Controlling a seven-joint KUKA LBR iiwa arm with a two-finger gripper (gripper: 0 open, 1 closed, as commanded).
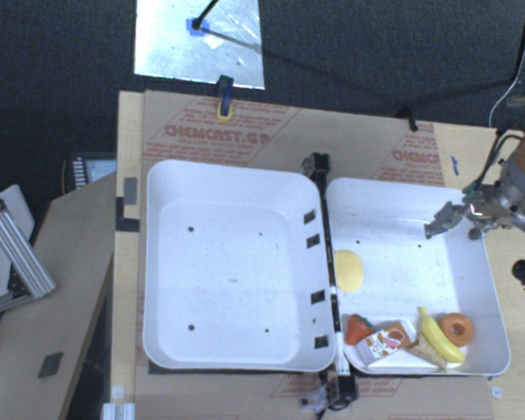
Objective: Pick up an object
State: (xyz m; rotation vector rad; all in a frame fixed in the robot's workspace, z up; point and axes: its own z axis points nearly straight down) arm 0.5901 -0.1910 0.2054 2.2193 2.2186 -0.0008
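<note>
1. I see the gripper (445,219) over the right bin (405,200), near its far right corner, hanging from the arm (523,181) that comes in at the right edge.
2. I cannot tell from here whether the claw is apart or together; nothing shows between it.
3. A pale yellow round object (349,271) lies by the right bin's left wall, about midway along it.
4. Along the near edge of the right bin I see a cluster: a red piece (358,329) at the near left corner, a white packet with red print (386,343) just beside it, then a banana (439,336), and an orange ring-shaped object (457,328) touching the banana.
5. The left bin (232,269) sits alongside, sharing the middle divider.
</note>
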